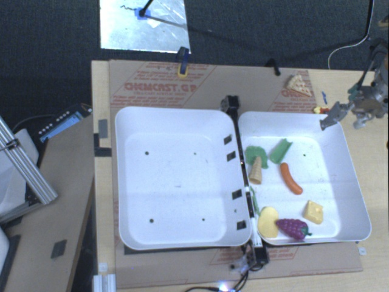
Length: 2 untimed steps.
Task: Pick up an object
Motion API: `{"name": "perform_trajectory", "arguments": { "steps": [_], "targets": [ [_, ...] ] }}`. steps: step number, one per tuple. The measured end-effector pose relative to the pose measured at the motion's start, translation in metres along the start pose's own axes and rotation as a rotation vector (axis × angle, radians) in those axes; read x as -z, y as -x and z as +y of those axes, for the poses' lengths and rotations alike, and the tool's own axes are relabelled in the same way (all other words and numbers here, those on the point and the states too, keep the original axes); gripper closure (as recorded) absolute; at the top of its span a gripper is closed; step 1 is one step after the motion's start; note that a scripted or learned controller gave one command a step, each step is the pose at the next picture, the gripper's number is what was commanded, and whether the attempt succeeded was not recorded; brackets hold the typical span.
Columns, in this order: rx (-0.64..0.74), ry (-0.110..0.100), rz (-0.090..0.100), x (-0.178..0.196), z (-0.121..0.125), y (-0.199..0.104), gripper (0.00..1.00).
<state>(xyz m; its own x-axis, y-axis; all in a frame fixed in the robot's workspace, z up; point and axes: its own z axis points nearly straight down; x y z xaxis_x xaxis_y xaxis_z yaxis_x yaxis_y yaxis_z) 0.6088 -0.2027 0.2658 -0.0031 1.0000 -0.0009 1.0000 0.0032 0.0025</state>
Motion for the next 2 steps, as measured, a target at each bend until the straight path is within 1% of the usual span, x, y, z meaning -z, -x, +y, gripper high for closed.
{"name": "perform_trajectory", "arguments": {
  "steps": [1, 2],
  "targets": [
    [0.004, -0.015, 0.007, -0.151, -0.004, -0.050, 0.00],
    [-0.001, -0.008, 0.004, -0.184, -0.044, -0.079, 0.00]
  ]
}}
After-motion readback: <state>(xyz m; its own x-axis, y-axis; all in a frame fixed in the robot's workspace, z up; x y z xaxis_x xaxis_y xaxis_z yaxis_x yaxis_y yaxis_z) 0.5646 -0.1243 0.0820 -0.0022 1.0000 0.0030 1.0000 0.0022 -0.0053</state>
